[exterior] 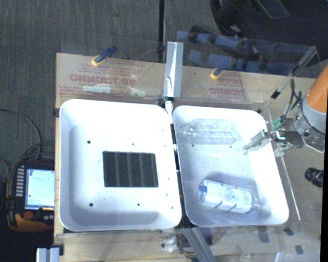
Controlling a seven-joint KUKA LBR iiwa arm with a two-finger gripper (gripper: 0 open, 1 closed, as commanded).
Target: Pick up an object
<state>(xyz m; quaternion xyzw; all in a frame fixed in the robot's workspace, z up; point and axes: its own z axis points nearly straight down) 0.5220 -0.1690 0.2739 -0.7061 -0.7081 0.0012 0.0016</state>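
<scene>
hovering at the right bin's (pixel 282 178) far right rim, the gripper (pixel 255 142) looks spread and holds nothing, so the approach step is underway and it should descend onto the clear bottle (pixel 210 131) just beside it.

The two bins (pixel 70 150) looked like smooth white plastic, and the bottle (pixel 210 131) was clear, shiny plastic.

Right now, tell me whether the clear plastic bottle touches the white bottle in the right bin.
Apart. The camera view shows bare bin floor between the clear plastic bottle near the far wall and the white bottle near the front.
</scene>
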